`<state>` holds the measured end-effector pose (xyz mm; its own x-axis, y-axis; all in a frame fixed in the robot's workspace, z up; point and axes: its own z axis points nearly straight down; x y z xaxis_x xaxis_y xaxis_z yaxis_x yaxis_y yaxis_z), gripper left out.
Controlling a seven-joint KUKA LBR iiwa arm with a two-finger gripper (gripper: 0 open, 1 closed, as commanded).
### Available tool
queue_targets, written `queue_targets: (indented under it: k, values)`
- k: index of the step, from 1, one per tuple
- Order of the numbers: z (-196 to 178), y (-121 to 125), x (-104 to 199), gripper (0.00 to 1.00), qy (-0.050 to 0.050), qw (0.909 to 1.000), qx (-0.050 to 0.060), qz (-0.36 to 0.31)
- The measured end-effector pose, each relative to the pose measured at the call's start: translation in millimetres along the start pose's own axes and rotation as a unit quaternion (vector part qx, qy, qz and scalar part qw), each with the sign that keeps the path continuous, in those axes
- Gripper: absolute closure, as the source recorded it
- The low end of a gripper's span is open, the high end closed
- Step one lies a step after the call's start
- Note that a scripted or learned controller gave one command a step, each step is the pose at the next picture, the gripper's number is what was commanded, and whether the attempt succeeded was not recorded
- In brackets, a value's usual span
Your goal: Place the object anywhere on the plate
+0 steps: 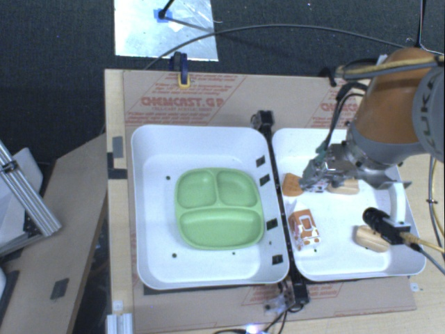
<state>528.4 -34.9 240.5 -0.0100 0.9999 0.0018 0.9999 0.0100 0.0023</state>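
The arm (396,110) hides part of the right bin (348,259); whether the gripper (316,178) is spread, I cannot tell. A tan wedge (292,184) lies at its nine o'clock. The green plate (219,214) sits mid left bin (156,186), margins all round.

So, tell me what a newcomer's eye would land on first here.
A bright green divided plate sits in the middle of the left bin. Over the right bin, the arm's gripper hangs low beside a tan toast-like piece, with a small orange-and-white object lying nearer the front edge.
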Motion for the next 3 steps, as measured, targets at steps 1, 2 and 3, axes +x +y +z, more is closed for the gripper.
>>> queue_targets:
  k: [1, 2, 3]
  values:
    - [-5, -4, 50, 1.0, 0.0, 1.0, 0.0, 0.0]
    - [12, -4, 97, 1.0, 0.0, 1.0, 0.001, 0.0]
    - [6, -8, 153, 1.0, 0.0, 1.0, 0.001, 0.0]
